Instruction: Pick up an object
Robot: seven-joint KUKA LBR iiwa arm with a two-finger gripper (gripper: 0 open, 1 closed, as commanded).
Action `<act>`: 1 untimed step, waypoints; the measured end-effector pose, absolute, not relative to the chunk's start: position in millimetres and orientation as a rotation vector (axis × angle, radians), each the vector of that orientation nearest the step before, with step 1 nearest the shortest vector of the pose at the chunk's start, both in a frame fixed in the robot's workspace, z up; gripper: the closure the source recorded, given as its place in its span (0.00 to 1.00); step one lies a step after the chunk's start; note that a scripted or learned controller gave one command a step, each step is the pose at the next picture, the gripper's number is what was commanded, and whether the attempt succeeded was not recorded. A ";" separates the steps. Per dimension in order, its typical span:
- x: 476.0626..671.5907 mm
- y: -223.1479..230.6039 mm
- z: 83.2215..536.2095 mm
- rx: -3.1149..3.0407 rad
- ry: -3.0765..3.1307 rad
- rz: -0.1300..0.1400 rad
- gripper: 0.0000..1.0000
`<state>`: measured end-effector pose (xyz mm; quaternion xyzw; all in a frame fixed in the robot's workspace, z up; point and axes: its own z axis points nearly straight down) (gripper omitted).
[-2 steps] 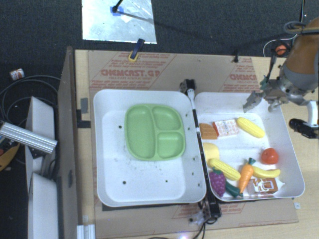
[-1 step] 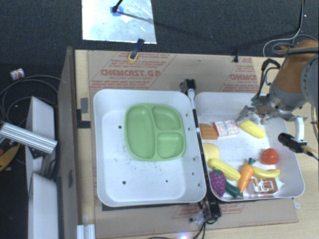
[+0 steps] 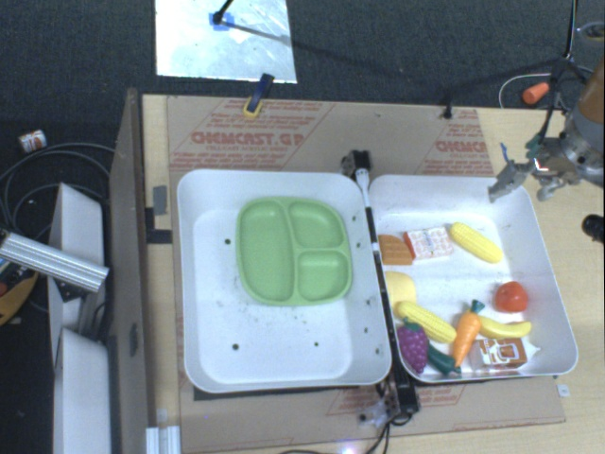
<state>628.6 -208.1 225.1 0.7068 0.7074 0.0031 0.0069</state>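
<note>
Bins side by side on the bench [image 3: 236,126]. Left bin [image 3: 203,282] holds a green divided plate [image 3: 291,252]. Right bin [image 3: 544,263] holds toy food: corn cob [image 3: 475,242], tomato [image 3: 511,296], carrot [image 3: 464,333], banana [image 3: 505,327], purple grapes [image 3: 412,344], a small printed box [image 3: 430,242]. Claw [image 3: 527,180] hangs over the right bin's far right corner, fingers spread, nothing between them. Corn cob, yellow and lying slantwise, sits near the claw, below and left of it.
</note>
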 end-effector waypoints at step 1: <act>641.8 -205.7 161.9 2.216 2.227 -0.001 0.00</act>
